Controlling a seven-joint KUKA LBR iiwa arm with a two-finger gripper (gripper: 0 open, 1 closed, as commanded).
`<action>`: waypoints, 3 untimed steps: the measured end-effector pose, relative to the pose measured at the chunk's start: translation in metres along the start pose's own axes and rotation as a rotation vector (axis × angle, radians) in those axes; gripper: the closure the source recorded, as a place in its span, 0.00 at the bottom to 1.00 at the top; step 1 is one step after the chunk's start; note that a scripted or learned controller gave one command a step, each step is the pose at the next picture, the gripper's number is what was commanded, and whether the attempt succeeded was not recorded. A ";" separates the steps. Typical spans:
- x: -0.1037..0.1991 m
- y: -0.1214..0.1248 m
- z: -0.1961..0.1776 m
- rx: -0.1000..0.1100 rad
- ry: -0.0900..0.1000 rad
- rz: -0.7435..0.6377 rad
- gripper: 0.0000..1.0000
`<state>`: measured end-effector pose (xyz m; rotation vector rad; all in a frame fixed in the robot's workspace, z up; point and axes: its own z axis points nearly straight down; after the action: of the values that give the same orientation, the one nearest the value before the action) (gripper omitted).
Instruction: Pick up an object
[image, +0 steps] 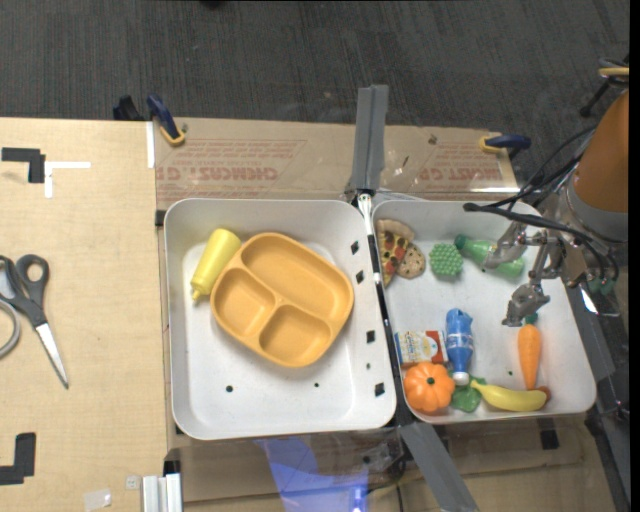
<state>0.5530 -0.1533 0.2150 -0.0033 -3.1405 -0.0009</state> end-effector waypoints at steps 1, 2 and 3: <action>0.039 -0.069 0.122 0.002 -0.005 0.089 0.00; 0.037 -0.068 0.113 0.003 -0.009 0.084 1.00; 0.037 -0.068 0.113 0.003 -0.009 0.084 0.00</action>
<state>0.5157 -0.2207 0.1025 -0.1360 -3.1461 0.0039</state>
